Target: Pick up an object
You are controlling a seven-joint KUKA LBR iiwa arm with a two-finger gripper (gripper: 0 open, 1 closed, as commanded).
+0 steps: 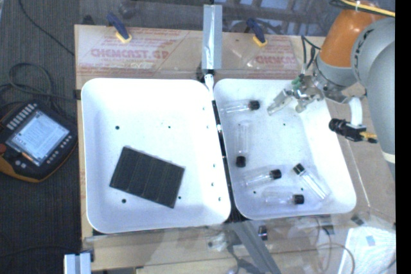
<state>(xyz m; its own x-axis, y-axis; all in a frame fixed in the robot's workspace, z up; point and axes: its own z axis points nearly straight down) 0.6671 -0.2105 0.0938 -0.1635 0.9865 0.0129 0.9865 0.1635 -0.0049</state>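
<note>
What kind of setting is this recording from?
Probably a robotics lab bin-picking cell: two white bins clamped to a bench, clear black-capped vials in the right one, a teach pendant on the carpet, and the arm's gripper above the vials.

Bins [96,138] smooth white plastic; vials [263,176] clear, black-capped; pad [147,177] dark, matt, ribbed.
</note>
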